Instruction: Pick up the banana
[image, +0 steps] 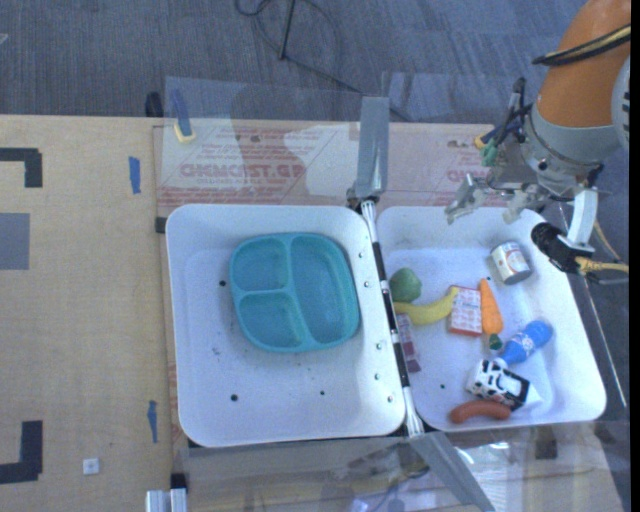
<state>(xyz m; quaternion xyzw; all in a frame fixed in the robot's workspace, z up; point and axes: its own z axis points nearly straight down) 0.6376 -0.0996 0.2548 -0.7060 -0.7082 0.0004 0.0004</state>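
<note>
The yellow banana (425, 311) lies in the right bin near its left wall, its left end just below a green round fruit (405, 283) and its right end against a small red and white box (465, 312). My gripper (491, 204) hangs over the far edge of the right bin, well behind and to the right of the banana. Its two fingers stand apart with nothing between them, so it is open.
The right bin (580, 350) also holds a tin can (510, 262), a carrot (490, 307), a blue bottle (527, 342), a black and white item (497, 381) and a sausage (478, 411). A teal divided plate (295, 291) lies in the left bin (200, 380).
</note>
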